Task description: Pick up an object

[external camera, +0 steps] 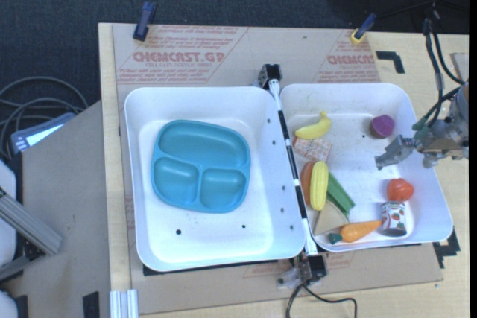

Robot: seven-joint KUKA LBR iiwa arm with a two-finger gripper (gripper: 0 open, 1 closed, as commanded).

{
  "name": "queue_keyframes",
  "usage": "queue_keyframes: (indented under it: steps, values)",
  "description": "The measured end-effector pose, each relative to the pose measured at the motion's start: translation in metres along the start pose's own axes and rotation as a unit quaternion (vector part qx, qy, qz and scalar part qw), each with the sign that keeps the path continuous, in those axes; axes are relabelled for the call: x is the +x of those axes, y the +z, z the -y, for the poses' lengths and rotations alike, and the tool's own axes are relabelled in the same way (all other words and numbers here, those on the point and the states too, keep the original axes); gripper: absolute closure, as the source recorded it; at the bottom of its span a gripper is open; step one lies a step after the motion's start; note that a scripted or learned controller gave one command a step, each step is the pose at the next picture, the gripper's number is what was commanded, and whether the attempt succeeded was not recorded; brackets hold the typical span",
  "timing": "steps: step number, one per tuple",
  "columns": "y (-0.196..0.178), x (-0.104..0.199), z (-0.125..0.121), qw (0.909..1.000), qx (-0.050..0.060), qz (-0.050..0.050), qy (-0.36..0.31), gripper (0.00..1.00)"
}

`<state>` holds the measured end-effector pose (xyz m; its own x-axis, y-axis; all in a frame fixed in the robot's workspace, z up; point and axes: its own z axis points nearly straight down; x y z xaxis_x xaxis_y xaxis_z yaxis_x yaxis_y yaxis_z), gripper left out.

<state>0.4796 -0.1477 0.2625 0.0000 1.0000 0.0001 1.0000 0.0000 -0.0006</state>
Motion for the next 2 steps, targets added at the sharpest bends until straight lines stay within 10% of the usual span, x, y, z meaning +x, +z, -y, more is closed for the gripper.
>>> queue_keyframes:
  steps: [1, 2]
  values:
    - [0.119, -0.067, 0.001, 1.0, 0.001, 0.0, 0.001, 0.0]
    - [0.178, -0.05, -0.065, 1.0, 0.0, 0.0, -0.001, 0.0]
